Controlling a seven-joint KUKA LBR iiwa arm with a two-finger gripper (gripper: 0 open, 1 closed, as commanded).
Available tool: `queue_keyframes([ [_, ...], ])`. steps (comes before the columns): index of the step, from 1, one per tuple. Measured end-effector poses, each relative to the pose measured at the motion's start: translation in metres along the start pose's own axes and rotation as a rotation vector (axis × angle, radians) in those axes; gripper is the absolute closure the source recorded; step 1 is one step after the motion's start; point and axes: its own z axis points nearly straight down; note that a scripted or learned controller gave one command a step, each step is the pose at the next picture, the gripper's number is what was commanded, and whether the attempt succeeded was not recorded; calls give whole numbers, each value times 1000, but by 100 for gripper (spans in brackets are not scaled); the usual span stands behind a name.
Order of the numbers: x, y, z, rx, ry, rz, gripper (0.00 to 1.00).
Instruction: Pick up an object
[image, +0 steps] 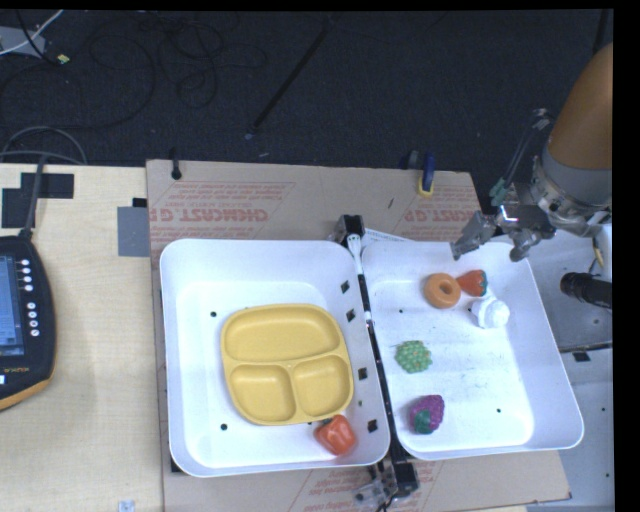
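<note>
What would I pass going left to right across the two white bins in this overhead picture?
Yellow divided tray → red pepper → green leafy toy → purple grapes → orange doughnut → white piece. The open gripper hangs above the right bin's far edge.

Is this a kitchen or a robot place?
Probably a robot lab. A robot arm reaches over two white bins of toy food, like a donut, and a control pendant lies on the bench.

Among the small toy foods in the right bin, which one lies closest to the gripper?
The orange donut-like ring and the red piece touching it lie nearest the gripper; the red piece is slightly closer. The green and purple pieces sit farther down the right bin.
</note>
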Motion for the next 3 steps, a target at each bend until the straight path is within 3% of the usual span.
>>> queue_keyframes([
  [1, -34, 24, 169, -4, 0, 2, 0],
  [2, -35, 18, 166, 25, 8, 5, 100],
  [3, 163, 27, 89, -6, 8, -15, 100],
])
